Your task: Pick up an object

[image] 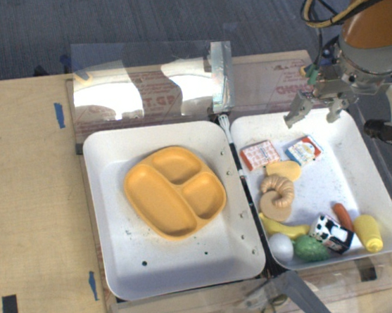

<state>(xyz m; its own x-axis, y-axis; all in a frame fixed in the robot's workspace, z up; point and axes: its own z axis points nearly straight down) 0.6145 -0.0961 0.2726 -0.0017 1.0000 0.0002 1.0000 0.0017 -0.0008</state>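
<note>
Tan counter point(32, 208) carries two white bins side by side: the left bin point(116, 254) holds a yellow divided plate point(175, 190) with bare floor all round it, while the right bin point(367, 166) has its things crowded toward the near and left edges, leaving its far-right floor open. Among them are a red-and-white packet point(260, 154), a croissant point(278, 197), a green piece point(309, 248) and a yellow bottle point(369, 231). Over the right bin's far rim hangs the pincer point(316, 110), fingers spread and grasping nothing.

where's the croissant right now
In the camera view the croissant lies in the right bin, towards its left side, just below a pale yellow piece and above the banana.
</note>
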